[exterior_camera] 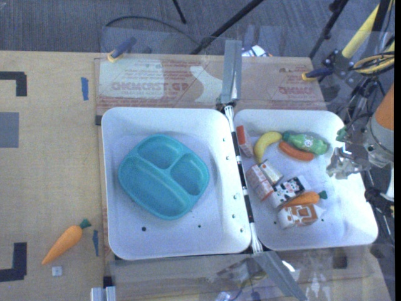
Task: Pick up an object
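Note:
The right bin point(351, 227) holds several toy foods: a yellow banana point(267, 144), a green vegetable point(306, 142) with an orange carrot point(296, 152) against it, a brown-and-white carton point(262, 180), a black-and-white carton point(289, 187), an orange carrot point(302, 199) and an orange-and-white carton point(299, 215). My gripper point(342, 163) hangs over the bin's right side, right of the toys, with nothing visibly between its fingers.
The left bin point(119, 231) holds a teal divided plate point(164, 175). A toy carrot point(62, 243) lies on the bench at lower left. A small red-and-white item point(242, 140) lies by the bins' shared edge. Cables and stands crowd the right.

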Tool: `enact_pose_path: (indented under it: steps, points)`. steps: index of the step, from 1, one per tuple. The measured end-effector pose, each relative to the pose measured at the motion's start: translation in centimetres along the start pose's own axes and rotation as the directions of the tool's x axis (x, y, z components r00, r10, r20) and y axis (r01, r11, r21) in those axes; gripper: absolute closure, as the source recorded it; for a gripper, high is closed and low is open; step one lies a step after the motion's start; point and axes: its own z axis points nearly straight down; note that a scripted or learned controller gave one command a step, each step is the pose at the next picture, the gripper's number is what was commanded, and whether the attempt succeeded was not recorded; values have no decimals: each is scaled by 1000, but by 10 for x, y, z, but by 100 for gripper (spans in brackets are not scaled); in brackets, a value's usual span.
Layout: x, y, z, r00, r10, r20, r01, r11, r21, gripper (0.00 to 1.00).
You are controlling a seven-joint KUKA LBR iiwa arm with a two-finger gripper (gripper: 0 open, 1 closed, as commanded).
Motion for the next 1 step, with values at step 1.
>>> enact_pose_path:
  steps: [1]
  points:
    - [3, -24, -54, 995, 98, 0, -98, 995, 0, 100]
